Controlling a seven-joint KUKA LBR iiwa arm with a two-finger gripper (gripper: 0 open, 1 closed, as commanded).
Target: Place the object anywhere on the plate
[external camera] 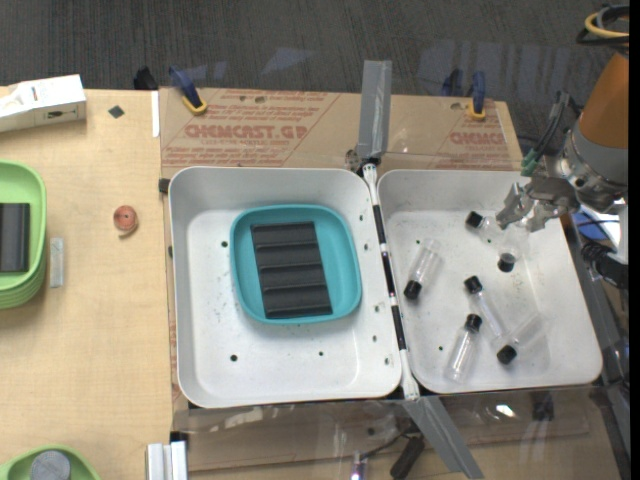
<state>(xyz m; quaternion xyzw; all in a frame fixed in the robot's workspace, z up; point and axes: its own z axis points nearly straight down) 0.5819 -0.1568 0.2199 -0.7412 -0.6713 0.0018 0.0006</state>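
Two shallow white plastic bins sit side by side on a wooden bench. The left bin (200, 298) holds a teal, rounded-square plate (296, 265) carrying a dark ribbed rectangular block (290, 268). The right bin (560, 358) holds several clear, black-capped vials. One vial (421, 271) lies near the bin's left wall, long axis slanting, cap toward the lower left. The gripper (527, 210) hangs over the right bin's upper right edge; whether its fingers are open cannot be told.
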